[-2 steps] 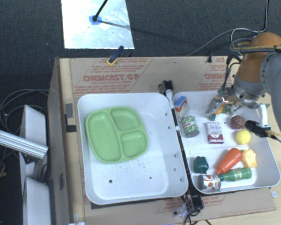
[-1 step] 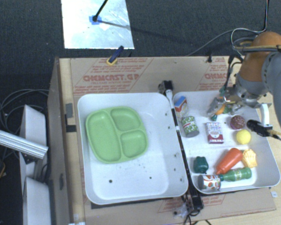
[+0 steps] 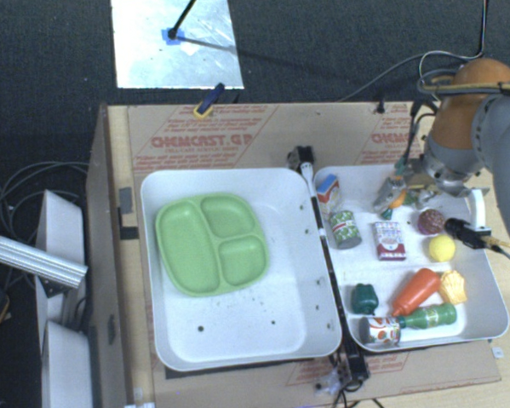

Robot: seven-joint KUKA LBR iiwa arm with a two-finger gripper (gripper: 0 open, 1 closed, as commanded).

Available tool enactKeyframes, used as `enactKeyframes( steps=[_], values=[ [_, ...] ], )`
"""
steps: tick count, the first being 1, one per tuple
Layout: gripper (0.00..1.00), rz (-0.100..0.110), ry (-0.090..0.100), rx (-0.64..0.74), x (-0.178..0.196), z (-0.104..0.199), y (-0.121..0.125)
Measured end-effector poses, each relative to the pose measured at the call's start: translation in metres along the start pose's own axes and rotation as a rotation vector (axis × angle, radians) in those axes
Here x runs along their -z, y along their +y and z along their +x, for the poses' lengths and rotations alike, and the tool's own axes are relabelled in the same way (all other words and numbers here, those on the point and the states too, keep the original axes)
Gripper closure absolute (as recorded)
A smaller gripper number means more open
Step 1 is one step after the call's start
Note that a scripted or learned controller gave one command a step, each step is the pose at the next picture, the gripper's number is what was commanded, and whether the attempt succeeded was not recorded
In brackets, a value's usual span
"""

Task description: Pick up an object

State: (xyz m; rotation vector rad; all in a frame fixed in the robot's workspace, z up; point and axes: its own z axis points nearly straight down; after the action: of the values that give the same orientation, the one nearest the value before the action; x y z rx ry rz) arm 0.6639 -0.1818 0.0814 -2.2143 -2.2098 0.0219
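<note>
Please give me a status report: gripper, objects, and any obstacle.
Gripper low at the right bin's far side, nothing seen held. Objects lie loose there: carrot, lemon, green bottle. Red packet and dark round item crowd the gripper.

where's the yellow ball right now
The yellow ball lies in the right bin, near its right side, just below the dark red round object and above the carrot.

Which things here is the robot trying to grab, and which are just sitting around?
For the job: gripper, carrot, lemon, green bottle, red packet, can, all in the right bin.

Just lying about: green tray, left bin.
</note>
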Motion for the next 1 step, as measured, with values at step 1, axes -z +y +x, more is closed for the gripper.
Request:
enactKeyframes(
  steps=[1],
  values=[
    [0.0,0.0,-0.001,0.0,-0.0001,0.0034,-0.0001]
  ],
)
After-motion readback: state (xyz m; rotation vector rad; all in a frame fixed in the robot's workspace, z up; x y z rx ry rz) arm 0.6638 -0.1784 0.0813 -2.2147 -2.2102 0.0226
